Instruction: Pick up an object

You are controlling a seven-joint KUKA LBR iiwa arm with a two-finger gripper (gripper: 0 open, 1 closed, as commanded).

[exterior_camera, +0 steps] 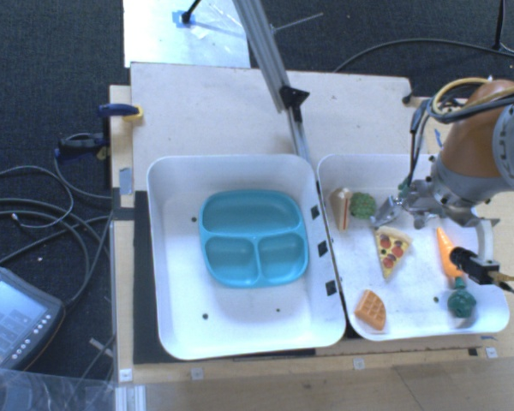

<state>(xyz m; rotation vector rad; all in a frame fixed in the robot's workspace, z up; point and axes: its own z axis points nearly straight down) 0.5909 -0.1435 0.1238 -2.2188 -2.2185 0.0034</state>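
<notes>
Crowded between the broccoli floret and pizza slice, the gripper, its opening unreadable, risks nudging either away ungrasped.

- Arm: we lose it past the right edge.
- Gripper: fingers too small to read.
- Carrot: partly covered by the wrist hardware.
- Pendant: clipped at the left edge.
</notes>
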